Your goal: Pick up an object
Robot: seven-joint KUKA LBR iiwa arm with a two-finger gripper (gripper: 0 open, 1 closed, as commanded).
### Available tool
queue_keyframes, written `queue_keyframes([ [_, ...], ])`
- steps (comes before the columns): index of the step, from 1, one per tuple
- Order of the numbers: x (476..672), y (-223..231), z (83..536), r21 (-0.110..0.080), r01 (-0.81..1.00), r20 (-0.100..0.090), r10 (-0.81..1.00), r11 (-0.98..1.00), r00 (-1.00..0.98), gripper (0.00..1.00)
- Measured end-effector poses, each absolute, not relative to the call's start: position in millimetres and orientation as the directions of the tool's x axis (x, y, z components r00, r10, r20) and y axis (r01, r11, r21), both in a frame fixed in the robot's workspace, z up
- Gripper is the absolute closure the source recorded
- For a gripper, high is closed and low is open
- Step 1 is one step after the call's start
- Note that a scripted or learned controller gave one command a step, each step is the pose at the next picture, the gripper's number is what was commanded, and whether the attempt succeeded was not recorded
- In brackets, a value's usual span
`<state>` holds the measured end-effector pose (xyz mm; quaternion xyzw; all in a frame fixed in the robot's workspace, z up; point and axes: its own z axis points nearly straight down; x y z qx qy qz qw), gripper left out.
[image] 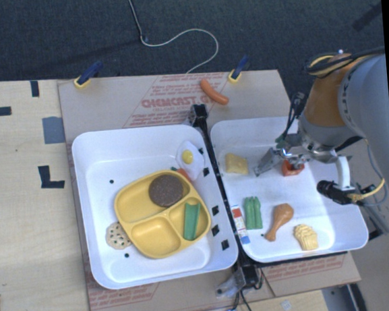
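Overhead slanted view of a wooden bench [22, 200] bearing a cardboard sheet [169, 99] with red printing, held at its far edge by two blue-and-yellow clamps [87, 74]. Beyond the bench lies dark carpet [48, 29], crossed by a thin white cable [177, 38]. Black tape marks [47, 178] and a grey patch sit on the bare wood to the left of the cardboard.

Two shallow white bins rest on the cardboard, meeting at a black divider [214, 183]; all places below are given relative to this divider. The left bin [86, 154] lies to its left and holds a yellow compartment tray [134, 204]. A brown round patty [166, 190] lies in the tray's far compartment and a green piece [191, 219] in the compartment nearest the divider. A cookie [117, 236] lies outside the tray on its far-left side, and a fried egg [188, 157] lies just left of the divider, near its far end.

The right bin [337, 240] lies to the divider's right. Just beside the divider are a yellow cheese wedge [235, 163] and green beans [253, 212]; further right are a drumstick [279, 220] and a corn piece [306, 236]. A small red object [291, 169] lies well right of the divider, touching the gripper [276, 159]. An orange sausage [214, 91] lies on the cardboard beyond the divider's far end.

The grey arm [352, 104] reaches in from the right. Whether the claw is released or clenched cannot be told.
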<state>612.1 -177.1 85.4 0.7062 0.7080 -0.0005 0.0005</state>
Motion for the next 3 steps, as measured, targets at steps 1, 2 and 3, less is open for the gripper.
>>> queue_keyframes([
  [1,613.6,-178,98,0.006,1.0,-0.005,1.0,0.003,-0.003,1.0],
  [2,619.4,-170,158,0.005,1.0,-0.001,1.0,0.002,-0.002,1.0],
  [3,627.9,-164,207,0.002,1.0,0.0,1.0,0.002,-0.002,1.0],
])
